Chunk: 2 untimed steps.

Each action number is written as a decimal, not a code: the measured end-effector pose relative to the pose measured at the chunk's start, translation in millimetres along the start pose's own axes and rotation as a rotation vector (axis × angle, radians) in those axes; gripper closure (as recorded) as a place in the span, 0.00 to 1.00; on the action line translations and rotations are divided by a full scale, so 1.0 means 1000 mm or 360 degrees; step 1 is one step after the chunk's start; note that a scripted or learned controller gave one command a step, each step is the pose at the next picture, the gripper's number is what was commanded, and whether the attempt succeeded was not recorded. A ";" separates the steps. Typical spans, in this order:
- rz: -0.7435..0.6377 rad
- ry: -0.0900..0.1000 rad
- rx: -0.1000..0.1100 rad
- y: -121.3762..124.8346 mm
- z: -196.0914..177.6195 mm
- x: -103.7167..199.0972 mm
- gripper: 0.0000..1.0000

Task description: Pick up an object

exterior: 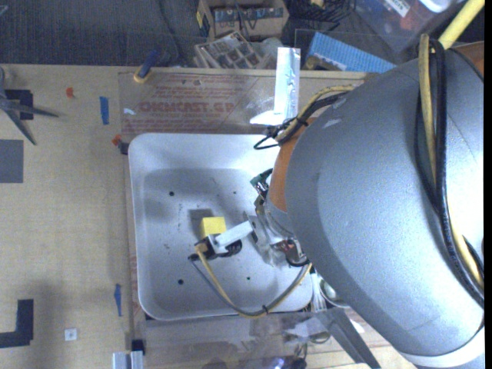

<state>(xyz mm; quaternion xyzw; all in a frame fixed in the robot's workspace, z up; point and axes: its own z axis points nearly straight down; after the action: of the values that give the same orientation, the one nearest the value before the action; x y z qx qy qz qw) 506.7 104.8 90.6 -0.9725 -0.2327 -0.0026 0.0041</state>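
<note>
Hanging over the right side of a white bin (146, 206), the grey arm (384, 206) covers most of its own wrist. The jaws sit low beneath it, near the bin's middle, and I cannot tell whether they are wide or narrow. An orange band (278, 179) shows just above the jaws in the view.

A yellow block (213, 226) lies on the bin floor just to the view's left of the jaws, with a faint shadow on its far side from them. A few dark specks (171, 194) dot the floor farther out from the jaws than the block.

Beyond the bin's far rim, well apart from the jaws, a board with red lettering (184, 104) lies flat on the counter (61, 229). Two blue strips (104, 110) are on the counter past the bin's left wall. Farthest from the jaws, at the view's left edge, are a grey square (11, 161) and a black L-shape (21, 323).
</note>
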 end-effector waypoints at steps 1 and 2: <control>-0.0412 -0.0020 -0.0003 -0.063 -0.025 0.000 1.00; -0.0363 -0.0016 -0.0007 0.023 -0.059 0.025 1.00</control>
<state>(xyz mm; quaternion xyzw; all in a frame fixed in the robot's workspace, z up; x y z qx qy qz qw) 539.0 94.9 149.5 -0.9397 -0.3420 0.0014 0.0006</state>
